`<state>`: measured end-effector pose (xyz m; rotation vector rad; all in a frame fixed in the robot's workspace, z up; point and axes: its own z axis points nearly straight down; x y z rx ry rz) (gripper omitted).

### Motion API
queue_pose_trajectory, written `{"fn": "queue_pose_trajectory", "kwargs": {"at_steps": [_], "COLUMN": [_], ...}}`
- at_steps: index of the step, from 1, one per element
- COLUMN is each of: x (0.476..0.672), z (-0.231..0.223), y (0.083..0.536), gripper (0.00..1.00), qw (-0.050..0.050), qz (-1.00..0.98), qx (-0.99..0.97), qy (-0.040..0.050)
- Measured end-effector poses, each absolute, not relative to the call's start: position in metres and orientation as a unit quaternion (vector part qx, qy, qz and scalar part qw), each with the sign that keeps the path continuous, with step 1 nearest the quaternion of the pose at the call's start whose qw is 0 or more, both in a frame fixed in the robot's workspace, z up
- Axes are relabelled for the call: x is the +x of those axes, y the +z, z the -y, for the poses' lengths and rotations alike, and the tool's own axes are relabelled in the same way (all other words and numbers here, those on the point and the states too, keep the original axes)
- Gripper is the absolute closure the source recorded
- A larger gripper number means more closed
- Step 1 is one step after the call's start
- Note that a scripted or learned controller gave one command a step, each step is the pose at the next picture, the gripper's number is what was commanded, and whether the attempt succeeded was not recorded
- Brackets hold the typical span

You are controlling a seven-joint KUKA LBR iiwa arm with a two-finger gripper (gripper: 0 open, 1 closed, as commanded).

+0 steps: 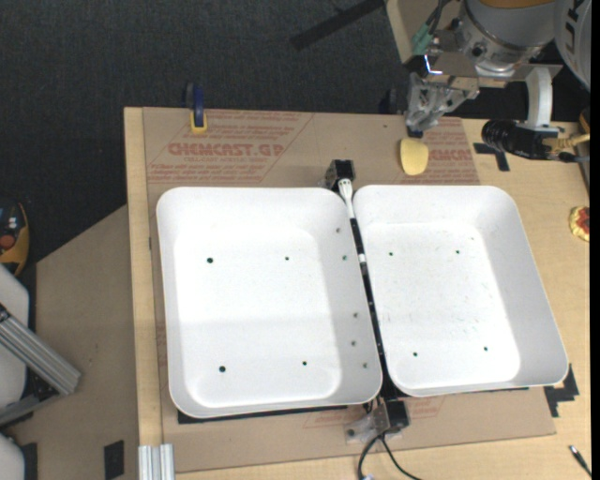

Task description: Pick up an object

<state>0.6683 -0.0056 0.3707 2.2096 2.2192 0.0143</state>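
Arm: your grey arm (502, 28) comes in at the top right of the camera view; an orange band shows at the very top edge, above the wrist.
Gripper: your gripper (424, 120) hangs over the cardboard behind the right bin, outside both bins; it points down at the board.
Jaws: you cannot tell from this view whether they are released or clenched; the tips read as one dark cluster; nothing is visibly between them.
Object: a small pale yellow object (413, 156) lies on the cardboard just below the gripper tips in the picture; it sits just behind the far rim of the right bin, near that bin's left corner; whether the tips touch it you cannot tell.
Left bin (187, 281): white and shallow, with four small dark dots on its floor.
Right bin (525, 281): white and shallow, touching the left bin along the middle seam; its floor shows dark dots and faint speckling.
Seam: a black clamp (340, 172) sits at the far end of the seam; another fitting (389, 415) with a cable sits at the near end.
Board: the brown cardboard sheet (244, 141) under both bins carries red printed lettering; a blue and yellow clamp (197, 106) grips its far left edge.
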Motion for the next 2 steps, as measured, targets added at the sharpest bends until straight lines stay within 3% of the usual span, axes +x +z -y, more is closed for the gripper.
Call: {"fn": "queue_pose_trajectory", "kwargs": {"at_steps": [1, 2], "x": [0.665, 0.667], "z": [-0.066, -0.013], "y": [0.266, 0.313], "gripper": [1.00, 1.00], "qw": [-0.005, 0.003], "qz": [-0.709, -0.706], "qx": [0.705, 0.708], "qy": [-0.0031, 0.0017]}}
